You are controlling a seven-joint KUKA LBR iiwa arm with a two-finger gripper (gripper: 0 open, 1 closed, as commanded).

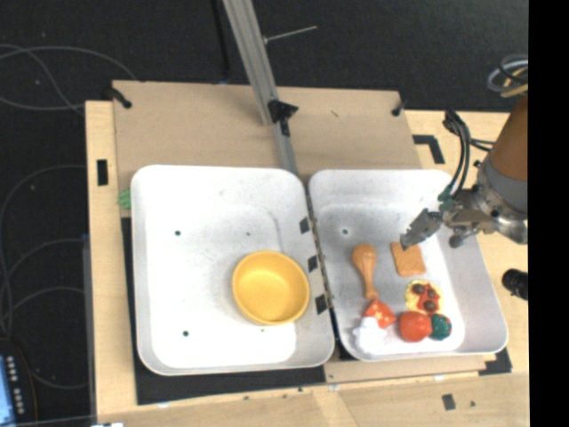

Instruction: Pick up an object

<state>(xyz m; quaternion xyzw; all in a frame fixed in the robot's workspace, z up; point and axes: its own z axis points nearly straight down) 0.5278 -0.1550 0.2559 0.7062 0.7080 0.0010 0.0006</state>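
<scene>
The gripper (418, 235) hangs over the right bin (373, 194), near that bin's right edge, reached in from the right by the grey arm (502, 194). Whether its fingers are apart or closed cannot be told from this slant, and nothing shows between them.

Just below the gripper tip lies a tan cracker-like square (408, 259) — whether the two touch cannot be told. Beside it, toward the bin's centre, lies a brown drumstick (365, 266), its thin end pointing at the near edge. Along the near edge sit a red-and-white piece (373, 320), a red tomato (413, 326) and a green item (441, 327), close together; a yellow piece with dark spots (423, 295) lies just behind the tomato.

The left bin (196, 203) carries a yellow bowl (270, 287), upright, near its right edge toward the near corner.
</scene>
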